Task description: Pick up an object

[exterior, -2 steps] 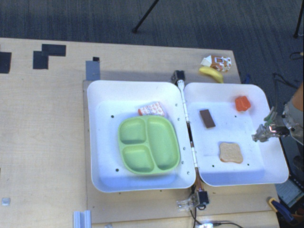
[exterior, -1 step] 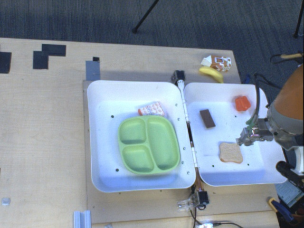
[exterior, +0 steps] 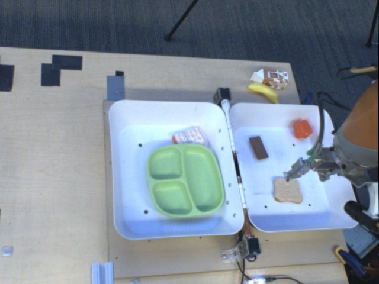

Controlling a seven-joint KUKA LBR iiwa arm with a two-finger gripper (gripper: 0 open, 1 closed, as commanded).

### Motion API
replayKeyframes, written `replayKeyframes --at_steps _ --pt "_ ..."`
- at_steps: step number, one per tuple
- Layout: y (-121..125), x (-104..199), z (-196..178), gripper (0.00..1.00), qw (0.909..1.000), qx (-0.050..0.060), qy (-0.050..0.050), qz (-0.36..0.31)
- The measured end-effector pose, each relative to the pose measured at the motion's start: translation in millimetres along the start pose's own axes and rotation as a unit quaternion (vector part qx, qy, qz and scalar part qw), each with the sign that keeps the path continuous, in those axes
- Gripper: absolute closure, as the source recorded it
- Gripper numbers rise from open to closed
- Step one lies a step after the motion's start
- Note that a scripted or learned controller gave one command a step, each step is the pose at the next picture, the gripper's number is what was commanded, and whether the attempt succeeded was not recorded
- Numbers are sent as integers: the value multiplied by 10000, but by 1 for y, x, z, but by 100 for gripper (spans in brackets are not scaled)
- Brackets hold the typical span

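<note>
The arm (exterior: 358,129) comes in from the right edge, its orange band showing above the grey wrist, and the gripper (exterior: 294,173) hangs low over the right bin (exterior: 278,220), its tips pointing left toward the bin's middle. Whether the claw is wide or narrow cannot be told from this view, and nothing is seen between its tips. Just below and beside the tips lies a slice of toast (exterior: 288,191), flat on the bin floor near the front wall. Farther back in the same bin a dark brown rectangular block (exterior: 257,147) lies at a slight slant, near the divide between the two bins, and an orange-red object (exterior: 302,129) sits toward the back right corner, close to a cable that arcs down to the wrist. The left bin (exterior: 127,158) holds a green compartment tray (exterior: 186,180) with three sections, resting near the bin's middle, and a small red and white packet (exterior: 189,136) lies just behind it, touching or nearly touching the tray's back edge. Outside the bins, on the wooden bench (exterior: 53,176) behind the right bin, a banana (exterior: 263,92) lies beside a small white and orange item (exterior: 273,77).
</note>
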State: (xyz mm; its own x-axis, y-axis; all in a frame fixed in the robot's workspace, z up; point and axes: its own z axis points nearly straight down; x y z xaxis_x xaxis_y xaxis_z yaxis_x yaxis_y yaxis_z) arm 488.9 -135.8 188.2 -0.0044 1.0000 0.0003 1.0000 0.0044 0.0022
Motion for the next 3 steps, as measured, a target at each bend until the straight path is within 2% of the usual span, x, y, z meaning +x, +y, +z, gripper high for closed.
replayKeyframes --at_steps 1,2,3 --pt "3 23 101 0 10000 -39 -9 7" --pt "6 22 88 100 10000 -80 -20 1" --pt "24 -23 35 100 10000 -6 -7 12"
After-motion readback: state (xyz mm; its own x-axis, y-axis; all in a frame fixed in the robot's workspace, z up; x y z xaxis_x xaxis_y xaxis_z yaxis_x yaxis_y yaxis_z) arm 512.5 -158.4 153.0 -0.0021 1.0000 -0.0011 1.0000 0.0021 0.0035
